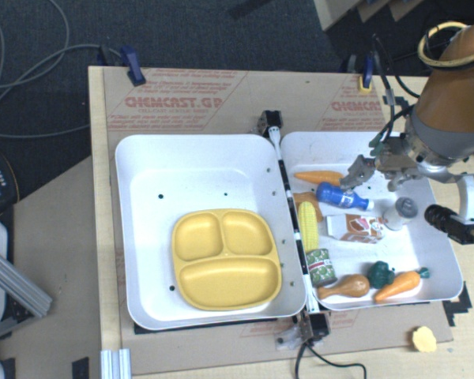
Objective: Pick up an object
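The robot's claw (377,170) is hovering open and empty above the blue bottle (341,197) in the right bin (438,279), seemingly lining up a grab.

Divided tray (225,259) lies in the nine-o'clock bin (142,212). Three-o'clock bin (442,267) holds bottle (341,197), corn (307,223) and carrot (396,284).

bench (103,212): brown board, red print, centre frame | left white bin (142,172): centre-left | right white bin (438,255): touching it, centre-right | small yellow piece (424,339): lower right | blue clamps (131,65): upper edge
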Tool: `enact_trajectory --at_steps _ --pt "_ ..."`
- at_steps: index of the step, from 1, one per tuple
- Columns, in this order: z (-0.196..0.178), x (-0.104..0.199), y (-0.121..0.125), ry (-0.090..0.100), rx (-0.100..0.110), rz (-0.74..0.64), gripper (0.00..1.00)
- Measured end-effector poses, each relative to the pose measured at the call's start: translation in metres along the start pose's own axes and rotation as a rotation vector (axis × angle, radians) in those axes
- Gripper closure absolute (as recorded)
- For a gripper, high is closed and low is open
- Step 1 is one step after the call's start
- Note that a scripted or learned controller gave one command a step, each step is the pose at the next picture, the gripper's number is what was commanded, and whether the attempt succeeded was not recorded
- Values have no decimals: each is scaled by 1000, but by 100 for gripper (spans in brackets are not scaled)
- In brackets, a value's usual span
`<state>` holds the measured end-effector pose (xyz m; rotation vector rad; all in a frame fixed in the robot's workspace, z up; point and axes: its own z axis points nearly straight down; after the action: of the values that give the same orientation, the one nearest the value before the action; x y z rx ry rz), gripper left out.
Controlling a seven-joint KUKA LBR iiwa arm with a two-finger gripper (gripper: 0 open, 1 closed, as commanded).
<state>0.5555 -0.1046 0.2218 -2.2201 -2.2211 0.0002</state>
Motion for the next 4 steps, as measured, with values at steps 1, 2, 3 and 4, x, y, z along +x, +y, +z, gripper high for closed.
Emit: enact_trajectory --at_steps 1,2,3,4 --pt "71 -48 -25 1 8 6 0" --pt "132 -34 -9 3 -6 0 0" --pt "117 -34 -6 0 -18 0 100" --pt "54 -39 -28 -4 -8 2 100"
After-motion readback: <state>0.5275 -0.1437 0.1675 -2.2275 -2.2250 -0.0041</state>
